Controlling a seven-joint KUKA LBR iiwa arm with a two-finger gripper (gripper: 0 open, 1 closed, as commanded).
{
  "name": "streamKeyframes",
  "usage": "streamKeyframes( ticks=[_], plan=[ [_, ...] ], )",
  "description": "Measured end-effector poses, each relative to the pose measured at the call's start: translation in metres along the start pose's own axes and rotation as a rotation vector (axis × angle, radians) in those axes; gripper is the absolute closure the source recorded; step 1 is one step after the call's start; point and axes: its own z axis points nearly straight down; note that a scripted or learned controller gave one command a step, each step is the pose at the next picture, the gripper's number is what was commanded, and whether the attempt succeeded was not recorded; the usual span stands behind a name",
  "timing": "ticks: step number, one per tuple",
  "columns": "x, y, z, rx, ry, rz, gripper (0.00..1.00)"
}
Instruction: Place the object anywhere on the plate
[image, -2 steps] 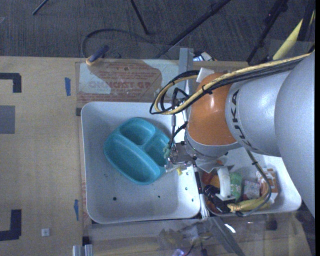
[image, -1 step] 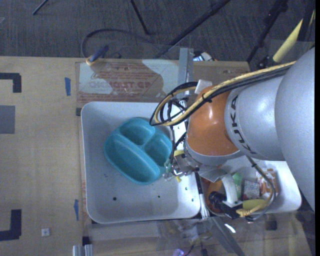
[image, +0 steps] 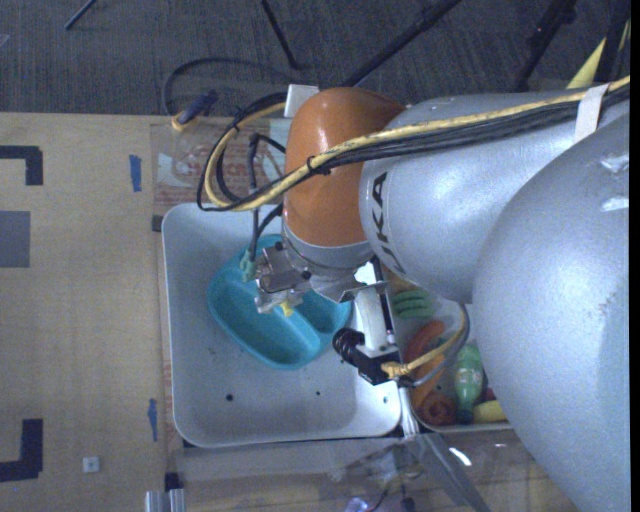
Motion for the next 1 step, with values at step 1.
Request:
streamKeyframes(
  ticks=[1],
  plan=[
    [0.0001, 0.0000, 0.0000, 0.000, 0.000, 0.000, 0.00]
  ],
)
